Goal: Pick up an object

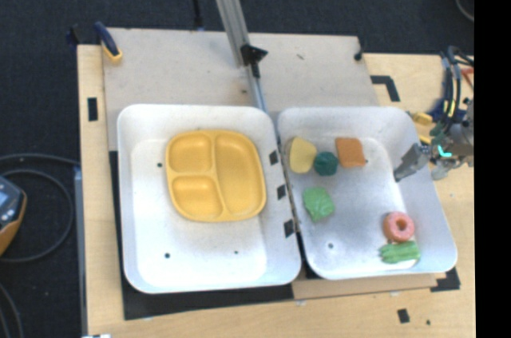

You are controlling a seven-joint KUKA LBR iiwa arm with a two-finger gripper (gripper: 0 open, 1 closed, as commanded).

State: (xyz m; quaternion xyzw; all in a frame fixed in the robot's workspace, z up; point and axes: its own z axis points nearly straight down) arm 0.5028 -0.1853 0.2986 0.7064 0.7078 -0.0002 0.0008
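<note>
Toys crowd the right bin (pixel 363 121): yellow piece (pixel 301 155), teal ball (pixel 325 163), orange block (pixel 350 152), green lump (pixel 318 203), pink ring (pixel 398 226), green piece (pixel 399 252). We see a yellow tray (pixel 215 174) left. The gripper (pixel 415 161), at the bin's right rim, is partly cut off; we cannot tell its state.

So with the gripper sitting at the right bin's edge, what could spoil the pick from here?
The yellow piece, teal ball and orange block crowd together, so a descent there may nudge neighbours. The pink ring lies against the green piece by the bin wall, leaving little room. The gripper hangs near that rim and might clip it.
</note>
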